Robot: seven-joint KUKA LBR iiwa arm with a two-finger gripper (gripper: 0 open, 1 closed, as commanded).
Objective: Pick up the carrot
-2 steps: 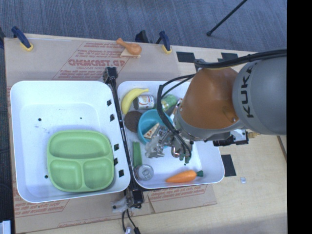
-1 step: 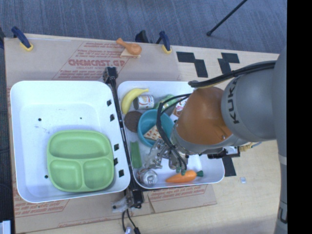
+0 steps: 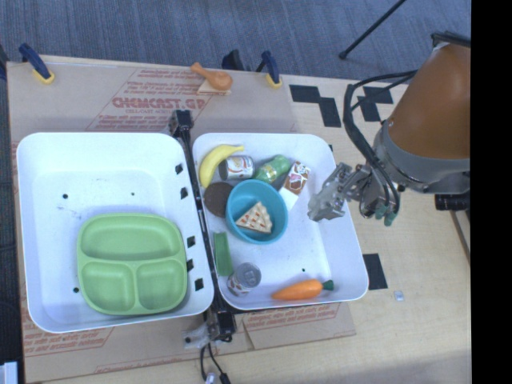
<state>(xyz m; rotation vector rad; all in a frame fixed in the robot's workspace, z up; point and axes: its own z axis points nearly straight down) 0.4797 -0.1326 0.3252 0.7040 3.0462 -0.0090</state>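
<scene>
A: Carrot (image 3: 298, 291) lies at the right bin's (image 3: 346, 246) near rim, smooth, tapered, orange with a green tip. I'm at the approach step.

B: Gripper (image 3: 326, 204)?

A: Above the right wall, well apart, holding nothing I can see; jaw opening I cannot tell. Next I'd bring it toward the carrot and descend.

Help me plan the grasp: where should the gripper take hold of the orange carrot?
Grip the orange carrot at mid-body, coming from above with fingers across its width. It lies flat, lengthwise along the white bin's near wall, green top to the right.
</scene>
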